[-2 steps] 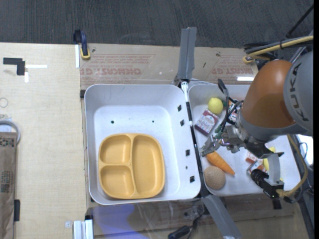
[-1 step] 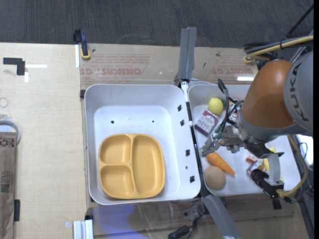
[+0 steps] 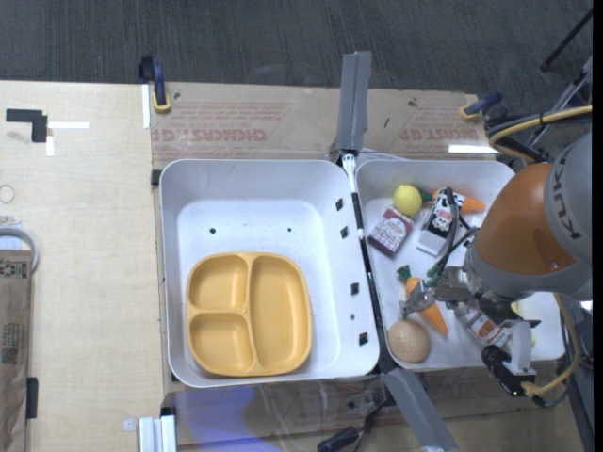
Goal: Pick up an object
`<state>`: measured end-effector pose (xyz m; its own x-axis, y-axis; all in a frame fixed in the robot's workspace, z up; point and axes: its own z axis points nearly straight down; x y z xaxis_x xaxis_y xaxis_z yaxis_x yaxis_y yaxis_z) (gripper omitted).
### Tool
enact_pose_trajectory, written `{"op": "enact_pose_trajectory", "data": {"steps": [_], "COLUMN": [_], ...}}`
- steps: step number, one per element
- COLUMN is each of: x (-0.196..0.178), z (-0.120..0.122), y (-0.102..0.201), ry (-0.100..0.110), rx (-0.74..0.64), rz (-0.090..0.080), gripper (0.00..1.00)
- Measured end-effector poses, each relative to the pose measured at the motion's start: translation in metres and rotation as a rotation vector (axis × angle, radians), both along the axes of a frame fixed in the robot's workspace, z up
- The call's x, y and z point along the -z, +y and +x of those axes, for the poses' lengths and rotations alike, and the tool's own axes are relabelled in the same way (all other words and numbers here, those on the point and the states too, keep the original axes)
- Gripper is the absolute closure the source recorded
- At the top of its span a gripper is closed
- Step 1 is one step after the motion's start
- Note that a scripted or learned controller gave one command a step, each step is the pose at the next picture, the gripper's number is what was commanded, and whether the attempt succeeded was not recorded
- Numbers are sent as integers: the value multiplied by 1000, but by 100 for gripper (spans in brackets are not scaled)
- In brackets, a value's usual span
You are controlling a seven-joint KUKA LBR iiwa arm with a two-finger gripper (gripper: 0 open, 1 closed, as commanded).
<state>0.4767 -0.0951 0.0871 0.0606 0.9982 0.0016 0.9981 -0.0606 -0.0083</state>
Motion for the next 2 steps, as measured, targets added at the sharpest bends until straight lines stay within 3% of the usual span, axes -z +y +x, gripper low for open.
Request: {"op": "enact_pose_trajectory", "data": {"steps": [1,2], "x": [-5,-104], "z": [0,66], "y": [-1,24], "ry": [8,-5], "rx": [5,38], "rz": [2,-4], "gripper": [100,100]}}
